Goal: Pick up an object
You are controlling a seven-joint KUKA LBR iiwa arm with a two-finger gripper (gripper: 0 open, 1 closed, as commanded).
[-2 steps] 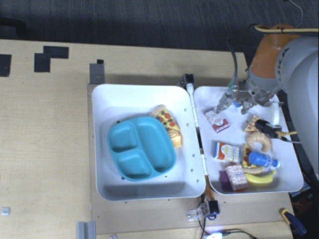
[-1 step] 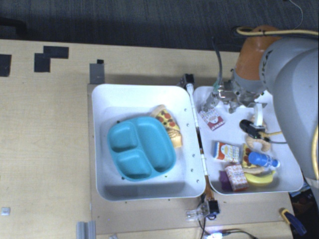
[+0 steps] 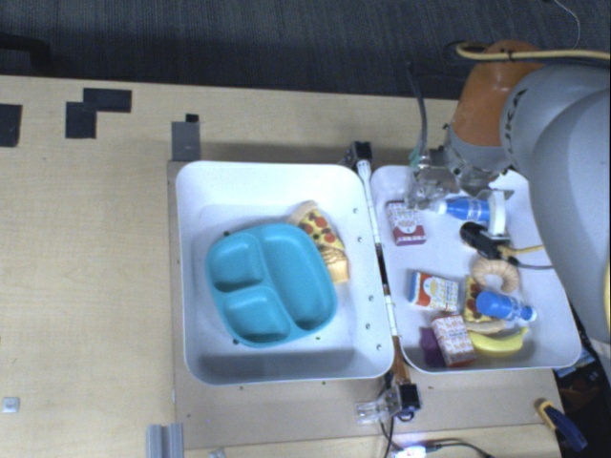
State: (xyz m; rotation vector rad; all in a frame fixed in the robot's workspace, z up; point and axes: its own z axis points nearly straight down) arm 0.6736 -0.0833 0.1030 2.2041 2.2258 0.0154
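Single overhead view. The gripper (image 3: 418, 197) hung low over the far corner of the right bin (image 3: 477, 365), on the side by the wall shared with the left bin (image 3: 205, 208). Its wrist tilted in from the arm side. Whether it was open or closed could not be told from this angle, and nothing was seen clamped in it. The likeliest target, a red-and-white packet (image 3: 408, 225), lay flat on the bin floor immediately under and just ahead of the gripper tip. It sat apart from the other items, and that free space probably explained why the program went there. A blue cylindrical item (image 3: 466, 207) lay just beside the gripper on its arm side, close enough to be nudged during a descent. Further from the gripper, toward the bin's near edge, the objects were crowded: a small carton (image 3: 434, 292), a bagel-like ring (image 3: 495, 275), a blue bottle (image 3: 501, 305) and a banana (image 3: 498, 343), several of them touching. The left bin, well away from the gripper, held a blue divided tray (image 3: 272, 284) with a pizza-slice toy (image 3: 323, 235) at its edge. Judgement: approach stage, grasp not yet confirmed. The packet's flatness could let it slip out.
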